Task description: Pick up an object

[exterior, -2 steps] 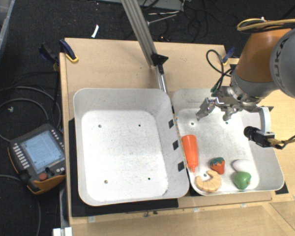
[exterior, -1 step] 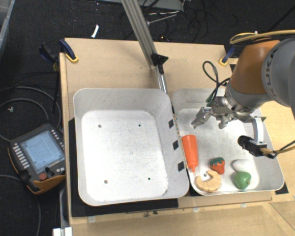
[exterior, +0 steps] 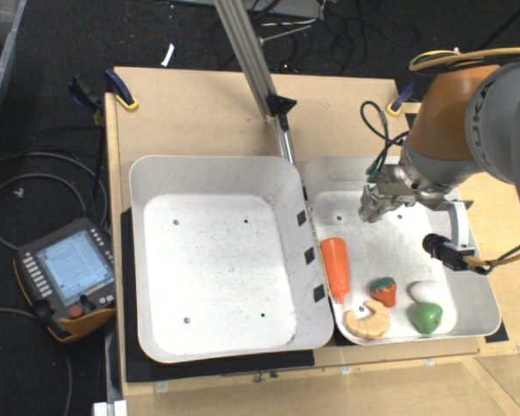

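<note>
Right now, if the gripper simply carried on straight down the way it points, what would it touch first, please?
Probably the bare floor of the right bin. The gripper hangs over its upper part, apart from the orange carrot and the toys nearer the front, though depth is hard to judge.

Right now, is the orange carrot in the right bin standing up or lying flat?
Lying flat. The carrot rests lengthwise on the right bin's floor along its left wall, its whole side showing.

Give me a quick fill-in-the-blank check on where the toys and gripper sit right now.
1. The orange carrot-shaped toy lies in the ____ white bin.
2. The green rounded toy lies to the ____ of the red strawberry-like toy.
3. The gripper hovers over the right bin's ____ end.

Missing words: right; right; far
</note>
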You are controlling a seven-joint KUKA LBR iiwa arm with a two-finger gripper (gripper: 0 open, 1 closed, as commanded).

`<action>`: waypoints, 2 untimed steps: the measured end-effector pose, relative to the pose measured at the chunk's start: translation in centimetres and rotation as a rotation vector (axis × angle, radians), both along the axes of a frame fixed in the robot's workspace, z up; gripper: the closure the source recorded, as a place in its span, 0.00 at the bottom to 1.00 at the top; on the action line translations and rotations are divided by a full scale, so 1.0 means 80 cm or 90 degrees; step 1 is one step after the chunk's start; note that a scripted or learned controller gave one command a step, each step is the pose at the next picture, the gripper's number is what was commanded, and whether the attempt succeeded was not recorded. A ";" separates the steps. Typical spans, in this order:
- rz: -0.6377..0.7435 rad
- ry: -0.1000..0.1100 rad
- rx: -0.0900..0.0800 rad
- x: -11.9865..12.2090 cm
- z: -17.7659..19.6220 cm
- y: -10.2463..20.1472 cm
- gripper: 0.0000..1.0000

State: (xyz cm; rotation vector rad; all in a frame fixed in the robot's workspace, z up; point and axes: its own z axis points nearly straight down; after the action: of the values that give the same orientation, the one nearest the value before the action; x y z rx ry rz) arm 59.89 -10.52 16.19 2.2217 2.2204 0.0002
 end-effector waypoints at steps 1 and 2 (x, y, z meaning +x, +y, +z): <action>0.002 -0.003 0.000 -0.004 0.057 0.008 1.00; 0.002 -0.004 -0.001 -0.001 0.124 0.008 1.00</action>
State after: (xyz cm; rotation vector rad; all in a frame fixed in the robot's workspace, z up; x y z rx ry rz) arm 59.77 -9.90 26.09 2.2142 2.2205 0.0060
